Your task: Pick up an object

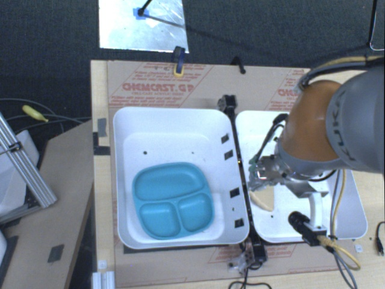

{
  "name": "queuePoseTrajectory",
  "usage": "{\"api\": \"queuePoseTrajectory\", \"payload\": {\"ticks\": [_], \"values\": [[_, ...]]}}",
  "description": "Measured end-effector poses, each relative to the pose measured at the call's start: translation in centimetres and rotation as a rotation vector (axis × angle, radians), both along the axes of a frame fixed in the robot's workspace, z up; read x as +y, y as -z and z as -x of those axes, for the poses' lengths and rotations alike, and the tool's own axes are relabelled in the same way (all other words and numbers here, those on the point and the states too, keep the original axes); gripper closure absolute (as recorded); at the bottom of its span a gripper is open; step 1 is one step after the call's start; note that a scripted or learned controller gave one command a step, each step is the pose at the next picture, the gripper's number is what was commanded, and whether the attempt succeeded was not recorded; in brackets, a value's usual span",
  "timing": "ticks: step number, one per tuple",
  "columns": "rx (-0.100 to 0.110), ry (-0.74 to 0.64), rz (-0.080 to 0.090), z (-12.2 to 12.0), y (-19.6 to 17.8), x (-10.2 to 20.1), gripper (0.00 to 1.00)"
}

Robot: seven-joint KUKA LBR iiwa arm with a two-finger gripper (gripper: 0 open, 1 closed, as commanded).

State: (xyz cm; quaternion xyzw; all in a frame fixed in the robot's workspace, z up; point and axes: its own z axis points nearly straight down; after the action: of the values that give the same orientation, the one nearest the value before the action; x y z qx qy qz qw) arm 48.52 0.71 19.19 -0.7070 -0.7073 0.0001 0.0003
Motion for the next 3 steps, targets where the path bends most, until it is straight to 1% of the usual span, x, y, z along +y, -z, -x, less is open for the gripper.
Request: {"api": "queuePoseTrajectory", "payload": {"ticks": [1,2,3], "values": [[-0.013,-0.011,-0.004,-3.1,-9.2,6.5,1.0],[-0.017,-0.003,-0.001,-4.0,-20.6,3.6,1.0],[0.002,-0.008,-0.001,-5.4,-15.3,9.3,1.0]]}}
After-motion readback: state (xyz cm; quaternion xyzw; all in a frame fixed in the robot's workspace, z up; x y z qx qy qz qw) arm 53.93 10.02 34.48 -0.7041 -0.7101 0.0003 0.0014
